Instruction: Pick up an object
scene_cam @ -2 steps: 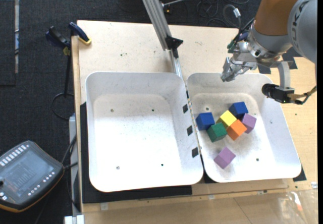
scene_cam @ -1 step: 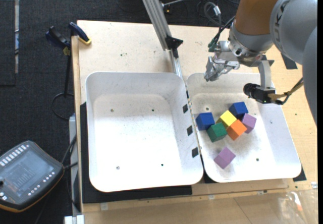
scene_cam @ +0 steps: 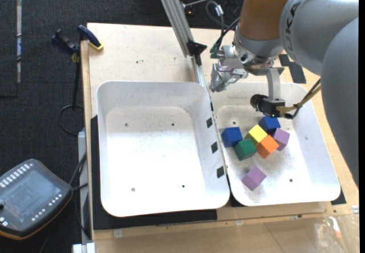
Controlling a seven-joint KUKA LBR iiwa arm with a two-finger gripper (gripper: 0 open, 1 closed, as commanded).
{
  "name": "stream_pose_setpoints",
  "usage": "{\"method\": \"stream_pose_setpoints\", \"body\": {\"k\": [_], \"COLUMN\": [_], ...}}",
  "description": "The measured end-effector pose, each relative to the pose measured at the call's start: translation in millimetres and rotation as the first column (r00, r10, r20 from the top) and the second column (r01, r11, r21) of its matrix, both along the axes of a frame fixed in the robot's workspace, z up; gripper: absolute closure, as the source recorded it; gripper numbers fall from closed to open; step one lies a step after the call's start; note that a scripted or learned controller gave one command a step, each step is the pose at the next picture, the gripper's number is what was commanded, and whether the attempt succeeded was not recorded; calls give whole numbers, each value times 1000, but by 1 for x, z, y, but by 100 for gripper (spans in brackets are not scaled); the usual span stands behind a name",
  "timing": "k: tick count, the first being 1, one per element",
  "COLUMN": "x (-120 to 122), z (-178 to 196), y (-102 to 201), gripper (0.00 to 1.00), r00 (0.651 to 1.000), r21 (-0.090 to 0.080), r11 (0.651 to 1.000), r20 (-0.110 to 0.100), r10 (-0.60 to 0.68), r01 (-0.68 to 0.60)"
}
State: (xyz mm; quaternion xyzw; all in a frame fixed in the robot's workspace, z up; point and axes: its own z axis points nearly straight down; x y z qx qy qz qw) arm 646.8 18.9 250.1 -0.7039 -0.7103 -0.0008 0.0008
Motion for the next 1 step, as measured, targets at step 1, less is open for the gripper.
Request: {"method": "stream_pose_setpoints", "body": {"k": [1], "x": [-10], "z": [-18], "y": [46], "gripper": [100], "r00": [1000], "r21": [-1], "r11": [1000], "r20": [-3], "r10": [-2], "r01": [2]}}
